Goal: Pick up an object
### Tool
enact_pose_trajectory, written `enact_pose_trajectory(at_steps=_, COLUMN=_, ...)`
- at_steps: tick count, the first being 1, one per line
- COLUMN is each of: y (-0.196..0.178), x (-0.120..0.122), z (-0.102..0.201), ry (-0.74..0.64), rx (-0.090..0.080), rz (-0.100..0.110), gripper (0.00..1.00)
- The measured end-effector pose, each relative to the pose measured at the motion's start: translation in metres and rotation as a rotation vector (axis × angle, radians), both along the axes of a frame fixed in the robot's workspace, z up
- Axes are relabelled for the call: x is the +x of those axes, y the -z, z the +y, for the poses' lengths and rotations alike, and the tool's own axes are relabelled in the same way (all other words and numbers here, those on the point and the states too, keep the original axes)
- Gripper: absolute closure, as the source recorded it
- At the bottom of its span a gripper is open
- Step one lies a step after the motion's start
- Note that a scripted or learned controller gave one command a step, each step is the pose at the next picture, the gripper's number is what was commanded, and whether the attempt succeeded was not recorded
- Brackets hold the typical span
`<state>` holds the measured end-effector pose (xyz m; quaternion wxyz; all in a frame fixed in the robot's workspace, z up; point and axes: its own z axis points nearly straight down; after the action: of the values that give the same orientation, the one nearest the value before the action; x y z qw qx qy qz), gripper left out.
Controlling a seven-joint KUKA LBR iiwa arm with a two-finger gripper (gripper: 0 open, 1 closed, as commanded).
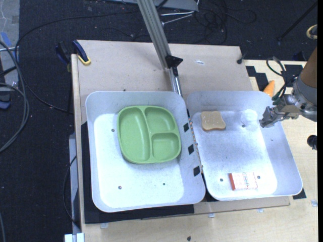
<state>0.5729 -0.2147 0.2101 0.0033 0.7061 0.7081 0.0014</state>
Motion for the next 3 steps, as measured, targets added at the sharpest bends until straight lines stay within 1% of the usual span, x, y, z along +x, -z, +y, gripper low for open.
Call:
enact_pose_trajectory(at_steps=1, y=-0.021, x=0.001, z=0.0, ry=0.001, rx=0.001, rz=0.003, gripper=1.0)
enact_pose_trajectory(at_steps=3, y=-0.005, x=0.021, z=0.097, ry=-0.003, rx=0.003, rz=0.007, gripper=1.0)
